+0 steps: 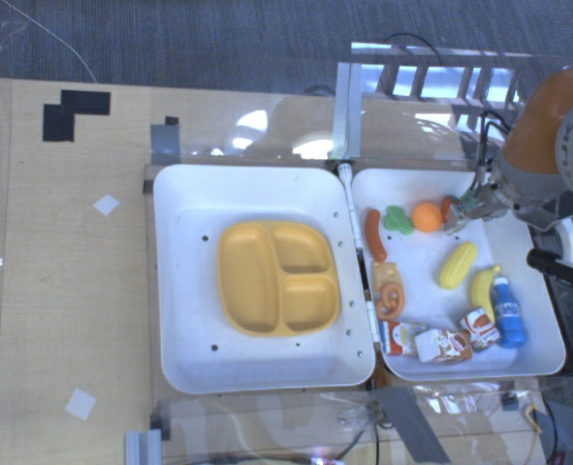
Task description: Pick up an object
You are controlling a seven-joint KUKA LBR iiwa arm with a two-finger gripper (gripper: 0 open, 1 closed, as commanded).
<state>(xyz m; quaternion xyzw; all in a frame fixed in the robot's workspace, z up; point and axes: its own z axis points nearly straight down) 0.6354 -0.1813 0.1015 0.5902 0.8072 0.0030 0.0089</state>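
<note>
Pale wood table (63, 289) carries two white bins; your end effector (461, 213) sits low in the right bin (548, 356), beside the orange ball (427, 217). You cannot tell its opening. Crowded neighbours risk a nudged ball or a double grab.

surface (63, 260): pale wood, left and centre of frame | black tape blocks (75, 112): upper left, on the surface | white paper scraps (106, 203): left side, scattered | metal rack (441, 77): upper right, behind the bins | grey carpet floor (218, 27): along the top | clear plastic sheet (412, 419): bottom edge
</note>
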